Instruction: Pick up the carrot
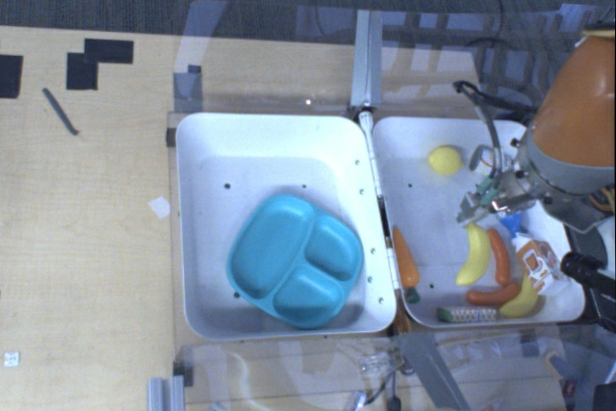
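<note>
The carrot is a short orange stick lying lengthwise against the left wall of the right bin, near the front. My gripper hangs over the middle of that bin, well to the right of the carrot and farther back, just above the top end of a banana. Nothing shows in its grasp. The arm's orange band fills the right side of the view.
The right bin also holds a yellow lemon at the back, two red sausages, a second banana, a small packet and a dark bar at the front. A blue divided plate lies in the left bin.
</note>
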You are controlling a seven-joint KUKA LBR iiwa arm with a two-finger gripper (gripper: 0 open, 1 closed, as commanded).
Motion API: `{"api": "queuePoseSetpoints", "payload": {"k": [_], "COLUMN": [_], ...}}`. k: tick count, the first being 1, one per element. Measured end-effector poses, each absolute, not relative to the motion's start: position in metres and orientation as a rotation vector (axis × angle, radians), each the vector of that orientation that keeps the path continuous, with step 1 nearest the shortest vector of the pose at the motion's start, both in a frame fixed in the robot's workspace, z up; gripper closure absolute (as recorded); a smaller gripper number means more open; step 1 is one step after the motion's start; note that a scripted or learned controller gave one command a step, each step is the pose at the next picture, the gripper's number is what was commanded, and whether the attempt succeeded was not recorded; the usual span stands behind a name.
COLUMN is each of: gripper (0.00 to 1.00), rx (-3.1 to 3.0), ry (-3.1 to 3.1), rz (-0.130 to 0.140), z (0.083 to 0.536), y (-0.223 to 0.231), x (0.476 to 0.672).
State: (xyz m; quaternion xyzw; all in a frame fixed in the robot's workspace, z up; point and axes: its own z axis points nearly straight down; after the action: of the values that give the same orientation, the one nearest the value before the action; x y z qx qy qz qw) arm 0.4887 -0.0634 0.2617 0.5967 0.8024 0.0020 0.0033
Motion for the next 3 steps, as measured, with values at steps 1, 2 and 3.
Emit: {"api": "queuePoseSetpoints", "payload": {"k": [1, 2, 3], "gripper": [1.00, 1.00, 1.00], "rx": [2.259, 2.706, 2.974], "ry": [2.176, 1.591, 1.009], "rz": [0.006, 0.004, 0.002], "z": [0.328, 0.336, 0.306], "y": [-0.052, -0.051, -0.084], "x": [0.488, 0.488, 0.487]}}
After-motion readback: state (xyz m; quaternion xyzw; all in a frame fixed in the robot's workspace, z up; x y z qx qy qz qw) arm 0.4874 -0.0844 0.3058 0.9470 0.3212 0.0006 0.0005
